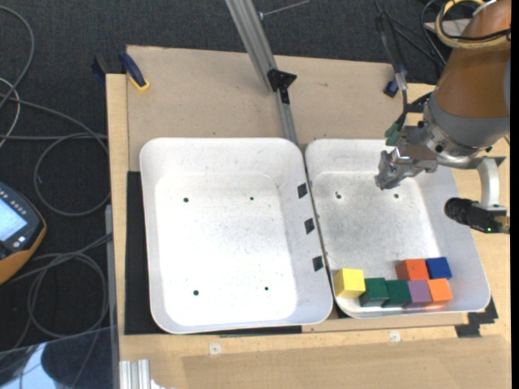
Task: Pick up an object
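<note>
Along the right bin's (454, 209) near edge I see small cubes (397, 286): yellow, two green, purple, two orange, blue, packed in a cluster running left-right. Gripper (391, 175) hangs over the far end, grip state unreadable.

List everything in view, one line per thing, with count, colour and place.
bins: 2, white, side by side on the bench; left bin, right bin
blocks: 7, clustered at the right bin's near edge: yellow block, dark green block, green block, purple block, red-orange block, blue block, orange block
bench: 1, tan board under the bins
clamps: 2, blue, at the bench's far corners
rail: 1, grey metal, slanting to between the bins
arm: 1, grey and orange, from the right
gripper: 1, over the right bin's far part
</note>
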